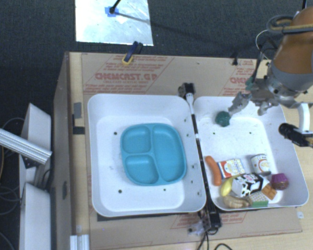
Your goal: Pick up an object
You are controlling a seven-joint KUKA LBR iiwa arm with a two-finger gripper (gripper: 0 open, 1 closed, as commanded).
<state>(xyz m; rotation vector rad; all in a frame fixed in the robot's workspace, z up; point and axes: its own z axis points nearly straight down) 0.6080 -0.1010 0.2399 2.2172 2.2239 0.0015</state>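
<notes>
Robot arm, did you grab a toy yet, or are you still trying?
Not yet. Nothing looks picked up: the gripper hangs over the back of the right bin with nothing in it. In hand: it sits just beside the teal ball, the nearest toy. Left to do: close on a toy and lift it. The carrot, can and the other toys lie in the bin's front corner.

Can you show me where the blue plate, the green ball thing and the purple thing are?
blue plate point(153, 153): camera view, middle ridge between its compartments.
green ball thing point(223, 119): camera view, its centre.
purple thing point(279, 180): camera view, its top.
</notes>
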